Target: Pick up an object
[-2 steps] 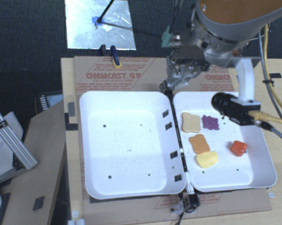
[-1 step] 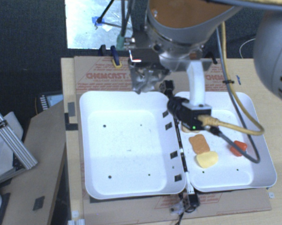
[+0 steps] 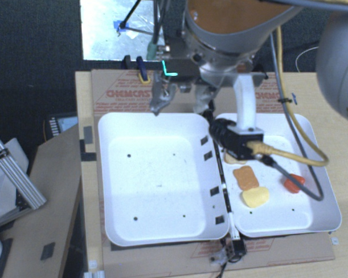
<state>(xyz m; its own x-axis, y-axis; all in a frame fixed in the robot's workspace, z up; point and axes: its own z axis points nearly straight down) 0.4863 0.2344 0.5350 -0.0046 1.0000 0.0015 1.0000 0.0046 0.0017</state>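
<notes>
My gripper (image 3: 181, 104) hangs over the far rim of the left bin (image 3: 113, 123), open, with nothing between its fingers (image 3: 160, 100). The objects lie in the right bin (image 3: 327, 215), well away from it. A tan toast-like slab (image 3: 245, 176) sits near the divider, and a yellow rounded piece (image 3: 256, 196) lies just in front of it. Further right is a small red-orange piece (image 3: 293, 184). A pale flat item (image 3: 234, 158) is partly hidden under the black cable fitting.
A black fitting (image 3: 237, 140) with a yellow hose (image 3: 294, 155) and a dark cable (image 3: 304, 189) drapes across the right bin. The arm's body (image 3: 238, 25) looms over the far edge. Black clips (image 3: 213, 191) line the seam between the bins.
</notes>
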